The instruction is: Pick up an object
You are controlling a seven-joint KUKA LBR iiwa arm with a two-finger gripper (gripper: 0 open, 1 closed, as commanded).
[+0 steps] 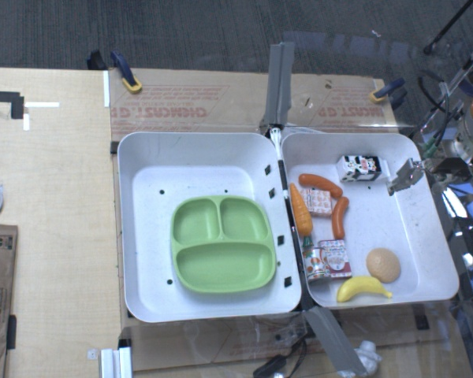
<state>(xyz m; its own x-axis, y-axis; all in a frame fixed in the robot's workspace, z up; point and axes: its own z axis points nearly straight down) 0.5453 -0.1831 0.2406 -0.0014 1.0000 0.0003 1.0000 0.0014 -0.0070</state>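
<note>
The right bin (426, 235) carries the pickable things. A carrot (301, 211) lies against its left wall, long axis running near to far, thick end toward the near edge. A yellow banana (363, 290) rests by the near wall, lying left to right with its tips curved upward. One sausage (321, 183) lies slanted left to right near the middle of the bin, and a second sausage (340, 216) runs near to far just right of a small printed packet (318, 202). A brown egg-shaped piece (384, 264) sits just above the banana. A small can (314, 263) and a red-and-white box (334, 258) lie side by side near the carrot's thick end; their print is too small to read. A black-and-white cow-patterned carton (360, 168) stands near the far wall.

The left bin (134, 211) holds a green divided plate (223, 243).

The hand (404, 176) sits at the right bin's far right corner, over the rim, touching none of the things; whether its fingers are apart or together cannot be told, and the arm is cut off at the edge.

On the cardboard sheet (197, 105) lining the counter behind the bins, red lettering appears reversed and illegible.
</note>
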